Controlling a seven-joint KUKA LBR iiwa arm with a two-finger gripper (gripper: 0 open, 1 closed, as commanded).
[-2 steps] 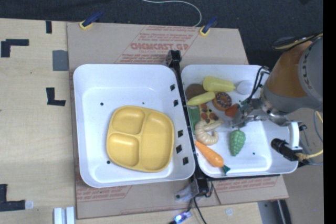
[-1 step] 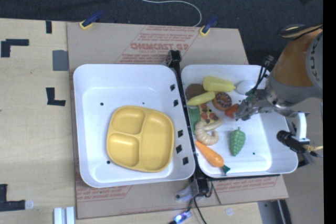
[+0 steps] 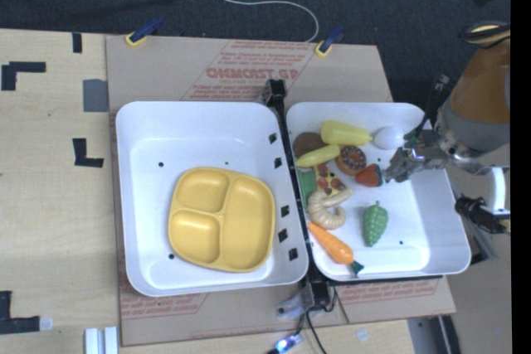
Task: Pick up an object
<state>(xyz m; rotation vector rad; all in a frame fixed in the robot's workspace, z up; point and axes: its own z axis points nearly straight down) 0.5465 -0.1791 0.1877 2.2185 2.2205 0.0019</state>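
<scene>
The right bin (image 3: 436, 203) holds toy food: a yellow pepper (image 3: 345, 133), a banana (image 3: 318, 154), a white egg (image 3: 387, 137), a round cookie-like piece (image 3: 352, 158), a red strawberry (image 3: 369, 175), a green bumpy fruit (image 3: 375, 224), a carrot (image 3: 332, 244), a tan curled piece (image 3: 327, 211) and a brown item (image 3: 308, 142). My gripper (image 3: 398, 164) hangs over the right bin's upper right part, just right of the strawberry and below the egg. Nothing shows between its fingers.
The left bin (image 3: 149, 137) carries a yellow divided plate (image 3: 222, 218). A black clip (image 3: 275, 90) joins the bins at the back. A white cable (image 3: 249, 0) runs across the dark floor behind the bench. Bare bin floor lies right of the green fruit.
</scene>
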